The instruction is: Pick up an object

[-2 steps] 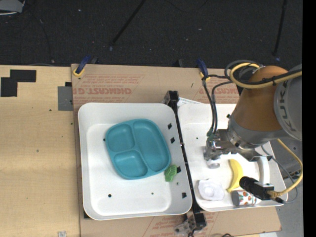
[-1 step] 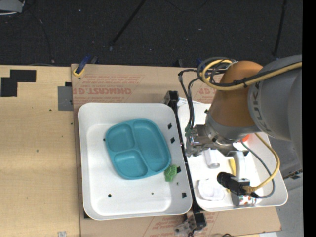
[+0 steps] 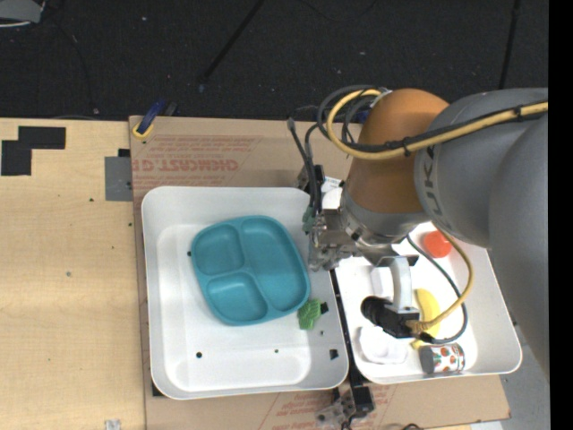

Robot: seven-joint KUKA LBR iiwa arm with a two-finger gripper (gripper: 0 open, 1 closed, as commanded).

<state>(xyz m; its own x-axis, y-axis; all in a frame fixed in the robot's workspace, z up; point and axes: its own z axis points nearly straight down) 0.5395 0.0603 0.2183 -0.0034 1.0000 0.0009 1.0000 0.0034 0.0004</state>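
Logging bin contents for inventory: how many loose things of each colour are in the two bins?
Teal plate: 1
Green piece: 1
Orange thing: 1
Yellow thing: 1
White thing: 1
Patterned can: 1
Total: 6

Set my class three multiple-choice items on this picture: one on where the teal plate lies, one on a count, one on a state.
1. Where does the teal plate lie?
A. In the view's left bin
B. In the view's right bin
C. On the cardboard outside the bins

2. How many compartments does the plate have?
A. Two
B. Three
C. Four

3. How does the plate lie?
A. Upside down
B. On its edge
C. Flat, face up

Answers: 1 A, it rests on the floor of the left bin; 2 B, ridges part three hollows; 3 C, the hollows face the camera.
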